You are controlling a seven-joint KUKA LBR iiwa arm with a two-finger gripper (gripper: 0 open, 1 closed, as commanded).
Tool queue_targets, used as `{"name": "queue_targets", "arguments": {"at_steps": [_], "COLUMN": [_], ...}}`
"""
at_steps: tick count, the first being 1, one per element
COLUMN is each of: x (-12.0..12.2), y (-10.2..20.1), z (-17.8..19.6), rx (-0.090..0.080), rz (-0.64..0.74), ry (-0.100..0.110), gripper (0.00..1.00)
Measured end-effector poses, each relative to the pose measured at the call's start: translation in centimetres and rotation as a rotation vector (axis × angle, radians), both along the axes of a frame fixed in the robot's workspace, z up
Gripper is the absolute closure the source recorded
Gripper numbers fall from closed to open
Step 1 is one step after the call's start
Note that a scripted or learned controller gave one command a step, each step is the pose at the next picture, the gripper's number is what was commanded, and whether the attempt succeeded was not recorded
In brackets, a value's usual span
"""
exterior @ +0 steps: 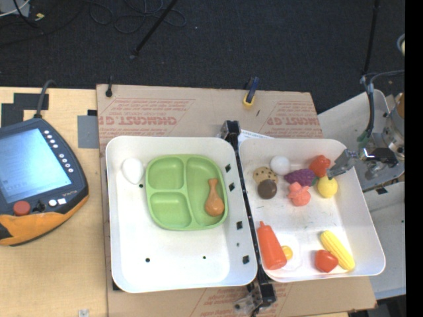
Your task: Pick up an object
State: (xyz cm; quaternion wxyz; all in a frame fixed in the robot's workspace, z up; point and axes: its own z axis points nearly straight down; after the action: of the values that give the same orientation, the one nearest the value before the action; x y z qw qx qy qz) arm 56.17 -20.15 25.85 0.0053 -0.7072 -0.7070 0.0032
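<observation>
Presently: gripper point(345, 162) over right bin's point(370, 233) far right edge, just beside lemon point(327, 187) and red pepper point(320, 165); finger state cannot be told, nothing seen held. Left bin point(173, 263): green divided tray point(173, 207) bearing drumstick point(213, 199); white egg point(133, 170) beside it.

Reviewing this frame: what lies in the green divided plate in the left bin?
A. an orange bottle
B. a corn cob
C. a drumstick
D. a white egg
C: the brown drumstick lies in the right-hand compartment of the green plate, while the corn, bottle and egg are elsewhere in the bins.
</observation>
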Motion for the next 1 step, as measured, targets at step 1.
{"name": "queue_targets", "arguments": {"at_steps": [1], "x": [0.2], "y": [-0.04], "z": [0.59], "rx": [-0.003], "rz": [0.001], "ry": [-0.011], "gripper": [0.0]}}
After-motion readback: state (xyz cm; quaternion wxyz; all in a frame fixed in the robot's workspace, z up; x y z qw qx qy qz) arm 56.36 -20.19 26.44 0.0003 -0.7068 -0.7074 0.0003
